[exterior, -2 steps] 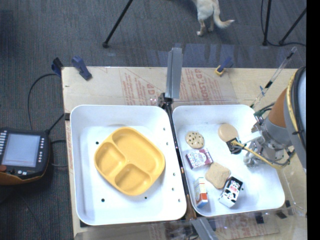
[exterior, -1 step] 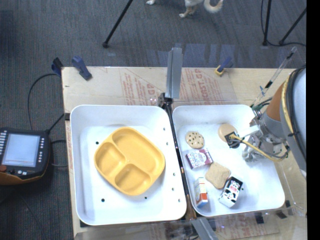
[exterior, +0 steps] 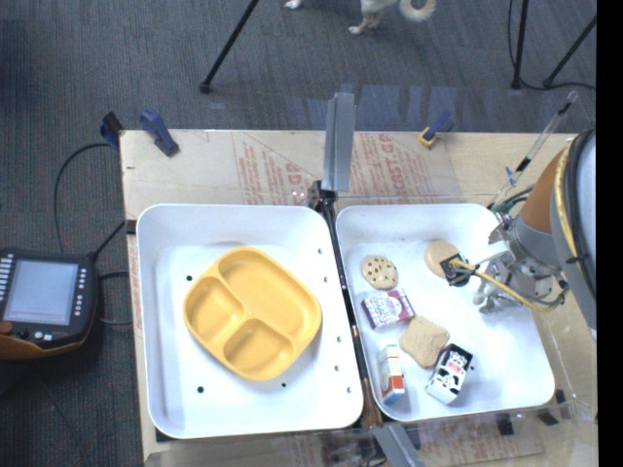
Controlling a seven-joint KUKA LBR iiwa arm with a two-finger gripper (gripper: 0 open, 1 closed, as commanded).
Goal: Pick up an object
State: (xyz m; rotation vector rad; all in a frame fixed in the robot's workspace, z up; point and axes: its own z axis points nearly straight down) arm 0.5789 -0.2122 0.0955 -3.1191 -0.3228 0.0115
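The right bin point(exterior: 516, 382) holds several small items. A chocolate-chip cookie point(exterior: 380, 271) lies near its left wall, and a tan round piece point(exterior: 440, 255) lies to the right of it. Below them are a pink packet point(exterior: 387, 308), a slice of toast point(exterior: 424, 341), a red-and-white carton point(exterior: 392, 374) and a cow-patterned carton point(exterior: 449, 373). My gripper point(exterior: 484, 286) hangs low over the right half of this bin, just right of the tan round piece. I see nothing held in it. The wrist hides the bin floor beneath it.
A yellow divided plate point(exterior: 253, 311) lies in the left bin point(exterior: 156, 261). A metal post point(exterior: 339, 149) stands behind the wall between the bins. Clamps sit at the bench's back edge, and a teach pendant point(exterior: 44, 298) lies on the floor at the left.
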